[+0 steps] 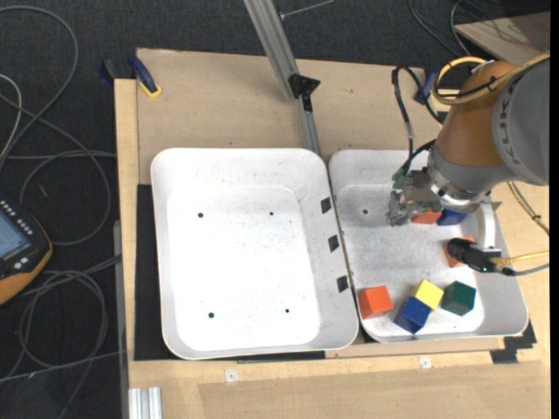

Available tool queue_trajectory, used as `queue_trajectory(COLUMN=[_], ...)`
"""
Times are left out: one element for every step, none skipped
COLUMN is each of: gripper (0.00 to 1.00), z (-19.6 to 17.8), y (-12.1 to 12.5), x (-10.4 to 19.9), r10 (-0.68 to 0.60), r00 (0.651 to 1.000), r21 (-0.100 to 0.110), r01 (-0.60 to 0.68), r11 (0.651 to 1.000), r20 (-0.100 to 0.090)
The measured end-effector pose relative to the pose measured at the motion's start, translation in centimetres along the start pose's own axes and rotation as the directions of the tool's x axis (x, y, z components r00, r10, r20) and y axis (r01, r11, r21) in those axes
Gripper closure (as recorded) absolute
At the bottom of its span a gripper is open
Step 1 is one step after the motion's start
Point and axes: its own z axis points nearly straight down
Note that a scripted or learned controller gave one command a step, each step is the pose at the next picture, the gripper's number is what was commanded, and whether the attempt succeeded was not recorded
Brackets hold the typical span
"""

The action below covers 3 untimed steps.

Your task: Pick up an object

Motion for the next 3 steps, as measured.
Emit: queue_trajectory(gripper=[1.0,1.0,1.0], z=[-6.4,-12.4,-16.9], y=[0.5,0.6,0.8], x=[-0.2,-1.1,-1.1], r10=[-0.002,-0.001,-0.002], r00=[1.0,1.0,1.0], r21=[-0.007,-0.007,-0.005], r01=[0.002,0.001,0.002], r11=[1.0,1.0,1.0], r20=[0.003,0.003,0.003])
